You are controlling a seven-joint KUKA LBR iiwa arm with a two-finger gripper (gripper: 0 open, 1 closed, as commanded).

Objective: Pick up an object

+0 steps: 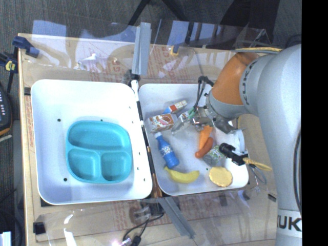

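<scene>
My gripper (190, 120) is low inside the right bin (154, 94), near its middle, with the grey arm and its orange band coming in from the right. It sits just right of a red and white packet (161, 121) and below a small red, white and blue box (176, 106). An orange carrot (204, 141) lies just below and to the right of the gripper. A blue bottle (167, 151) lies lower left of it. A yellow banana (182, 176) and a round yellow cookie (220, 177) rest by the bin's near wall.
A greenish clear item (214, 156) lies between the carrot and the cookie. The left bin (46, 101) holds a blue divided tray (98, 151). The wall between the two bins runs close to the packet and the bottle.
</scene>
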